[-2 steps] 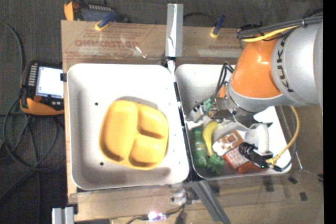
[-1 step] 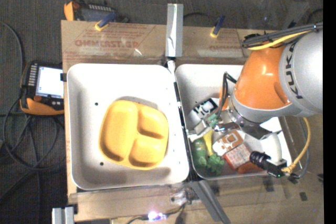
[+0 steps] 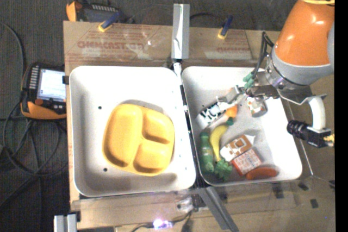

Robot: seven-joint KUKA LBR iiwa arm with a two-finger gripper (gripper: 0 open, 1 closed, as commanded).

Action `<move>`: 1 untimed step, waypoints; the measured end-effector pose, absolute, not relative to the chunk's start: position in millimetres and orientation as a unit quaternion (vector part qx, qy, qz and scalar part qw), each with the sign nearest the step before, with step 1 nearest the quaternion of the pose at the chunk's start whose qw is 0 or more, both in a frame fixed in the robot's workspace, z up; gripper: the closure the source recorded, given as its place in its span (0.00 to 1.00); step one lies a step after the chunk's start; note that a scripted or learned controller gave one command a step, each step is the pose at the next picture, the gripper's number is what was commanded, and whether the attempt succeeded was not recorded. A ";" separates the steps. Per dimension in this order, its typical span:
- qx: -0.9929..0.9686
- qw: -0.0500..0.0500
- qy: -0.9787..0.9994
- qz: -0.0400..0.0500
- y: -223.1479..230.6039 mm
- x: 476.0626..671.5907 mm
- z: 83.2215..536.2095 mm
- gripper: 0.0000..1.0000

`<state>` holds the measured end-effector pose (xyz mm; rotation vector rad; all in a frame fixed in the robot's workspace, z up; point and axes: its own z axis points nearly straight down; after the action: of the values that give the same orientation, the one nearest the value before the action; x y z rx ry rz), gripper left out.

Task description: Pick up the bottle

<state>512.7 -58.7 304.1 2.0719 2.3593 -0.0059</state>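
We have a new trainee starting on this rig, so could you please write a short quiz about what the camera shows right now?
1. True or false: the yellow tray lies in the same bin as the banana.
2. Which lies nearest the gripper? A) the banana B) the red box C) the yellow tray
3. Fill in: the handheld controller lies on the floor beside the ___ bin.

Key: 1. false, the tray is in the left bin, the banana in the right bin. 2. A. 3. left.
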 end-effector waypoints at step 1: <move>0.536 -0.003 0.844 -0.001 -4.9 502.5 184.3 0.00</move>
<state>502.5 -4.9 184.3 1.6864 2.6577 -0.0025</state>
